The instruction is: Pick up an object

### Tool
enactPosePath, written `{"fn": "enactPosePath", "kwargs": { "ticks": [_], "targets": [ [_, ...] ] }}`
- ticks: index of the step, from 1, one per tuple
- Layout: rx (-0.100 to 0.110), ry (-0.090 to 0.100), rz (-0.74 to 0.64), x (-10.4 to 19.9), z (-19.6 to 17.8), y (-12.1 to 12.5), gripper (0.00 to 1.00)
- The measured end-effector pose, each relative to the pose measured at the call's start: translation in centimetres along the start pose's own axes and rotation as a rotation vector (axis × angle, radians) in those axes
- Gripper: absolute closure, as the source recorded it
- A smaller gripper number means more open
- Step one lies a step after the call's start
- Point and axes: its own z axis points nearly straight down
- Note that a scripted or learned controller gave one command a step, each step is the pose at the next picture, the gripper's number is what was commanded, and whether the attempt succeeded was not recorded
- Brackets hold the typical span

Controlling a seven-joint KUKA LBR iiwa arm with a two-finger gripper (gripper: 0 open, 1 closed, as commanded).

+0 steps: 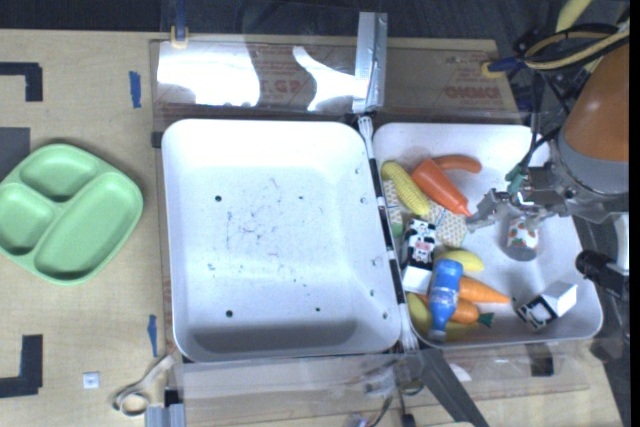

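Beside white bins, green tray

1. The left bin has a bare floor, open from wall to wall.
2. The right bin is crowded along its left side: corn, carrot, a patterned block, a blue bottle and a second carrot lie touching or just beside one another.
3. The arm's wrist overhangs that bin's right half, with the gripper above a small cup.
4. A white box sits by the near right corner.
5. On the bench, a green tray lies well apart to the left.
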Motion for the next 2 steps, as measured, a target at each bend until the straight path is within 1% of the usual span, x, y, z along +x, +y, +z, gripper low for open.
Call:
{"fn": "enactPosePath", "kwargs": {
  "ticks": [1, 2],
  "targets": [
    [-0.003, -0.001, -0.048, -6.7, 5.4, 1.9, 0.00],
    [-0.008, 0.009, -0.128, -8.4, 10.7, 1.8, 0.00]
  ]
}}
